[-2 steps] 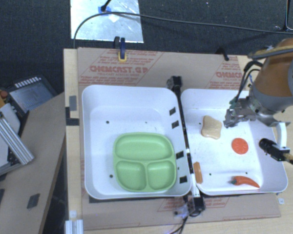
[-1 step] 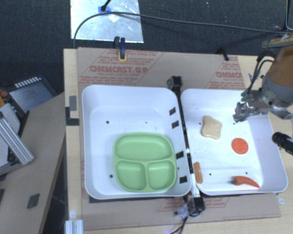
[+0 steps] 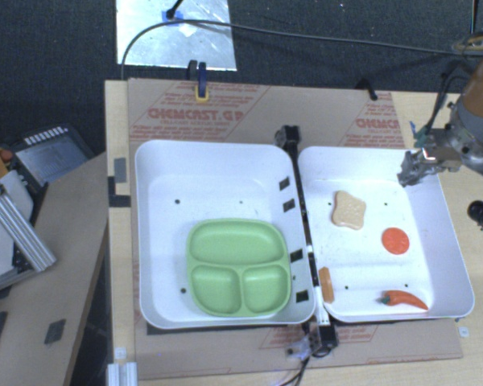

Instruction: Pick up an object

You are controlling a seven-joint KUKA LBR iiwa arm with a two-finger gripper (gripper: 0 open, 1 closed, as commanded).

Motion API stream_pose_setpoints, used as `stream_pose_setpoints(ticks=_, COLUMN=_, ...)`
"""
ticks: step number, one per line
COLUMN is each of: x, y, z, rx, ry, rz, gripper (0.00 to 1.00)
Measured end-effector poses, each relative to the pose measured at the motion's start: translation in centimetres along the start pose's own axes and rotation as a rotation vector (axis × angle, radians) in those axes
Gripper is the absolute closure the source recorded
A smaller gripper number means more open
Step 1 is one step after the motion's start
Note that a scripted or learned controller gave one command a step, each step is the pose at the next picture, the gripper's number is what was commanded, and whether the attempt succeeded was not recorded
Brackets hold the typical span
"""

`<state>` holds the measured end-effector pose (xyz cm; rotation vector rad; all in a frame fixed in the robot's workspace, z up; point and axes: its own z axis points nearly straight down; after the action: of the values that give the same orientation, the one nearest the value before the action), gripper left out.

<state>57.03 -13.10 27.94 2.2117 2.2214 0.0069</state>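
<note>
I see pale green divided plate (image 3: 238, 266) in left white bin (image 3: 157, 215); right of plate: tan toast (image 3: 348, 211), red disc (image 3: 396, 241), orange carrot (image 3: 404, 299), orange stick (image 3: 326, 284).

Arm (image 3: 476, 127) at right, wrist low

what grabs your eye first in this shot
The pale green plastic divided plate stands out, filling the front of the left white bin. In the right white bin lie a tan bread-shaped piece, a round red-orange slice and an orange carrot. The arm's tool hovers at that bin's far right corner.
</note>
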Motion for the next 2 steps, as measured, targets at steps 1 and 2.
stream_pose_setpoints(ticks=1, x=5.1, y=0.6, z=-0.2, rx=0.004, ry=0.003, rz=-0.005, gripper=1.00)
stream_pose_setpoints(ticks=2, x=10.4, y=1.2, z=-0.1, rx=0.005, ry=0.003, rz=-0.005, gripper=1.00)
